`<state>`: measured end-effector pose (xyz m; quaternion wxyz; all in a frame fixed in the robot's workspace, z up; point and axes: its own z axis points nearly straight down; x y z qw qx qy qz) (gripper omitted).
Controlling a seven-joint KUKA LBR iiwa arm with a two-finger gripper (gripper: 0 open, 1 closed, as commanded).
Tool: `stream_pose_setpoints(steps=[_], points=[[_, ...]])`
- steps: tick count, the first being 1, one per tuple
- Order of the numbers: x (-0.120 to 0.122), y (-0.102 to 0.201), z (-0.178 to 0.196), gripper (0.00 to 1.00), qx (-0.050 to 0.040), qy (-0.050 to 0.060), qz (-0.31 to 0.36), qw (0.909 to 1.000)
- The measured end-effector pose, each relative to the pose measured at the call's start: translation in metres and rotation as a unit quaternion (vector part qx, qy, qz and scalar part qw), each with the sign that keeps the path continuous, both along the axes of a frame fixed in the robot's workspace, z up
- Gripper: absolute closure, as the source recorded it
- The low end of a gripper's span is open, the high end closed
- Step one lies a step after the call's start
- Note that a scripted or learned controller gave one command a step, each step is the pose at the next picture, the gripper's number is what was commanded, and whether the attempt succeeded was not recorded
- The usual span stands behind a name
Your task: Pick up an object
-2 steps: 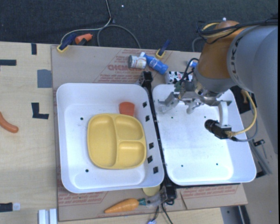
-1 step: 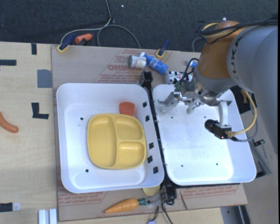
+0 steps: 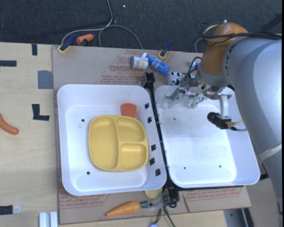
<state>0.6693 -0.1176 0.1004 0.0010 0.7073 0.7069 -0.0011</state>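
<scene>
A: Start nearest us. What lies along the bench's front edge?

B: A toy carrot [image 3: 124, 208] just outside the left bin's [image 3: 66, 141] front rim. Inside that bin a yellow divided plate [image 3: 117, 142] takes the middle, and an orange cup [image 3: 128, 109] touches the plate's far edge.

A: So those are the only things to pick?

B: In the bins, yes. The right bin [image 3: 203, 169] has nothing the arm could lift that I can make out.

A: And the pincer [image 3: 187, 94]?

B: It hangs over the right bin's far edge, well apart from the cup. Whether it is spread or closed I cannot tell, and nothing visibly sits in it.

A: Then how should it go?

B: I'd cross the divider, centre over the cup, straddle its rim clear of the plate, then descend straight.
</scene>
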Motion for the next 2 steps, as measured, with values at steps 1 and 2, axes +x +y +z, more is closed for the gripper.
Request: stream_pose_setpoints(steps=[1,2], points=[[-0.001,0.024,-0.016,0.0,0.0,0.0,0.001,1.0],[-0.032,0.097,0.091,0.0,0.0027,-0.004,0.004,1.0]])
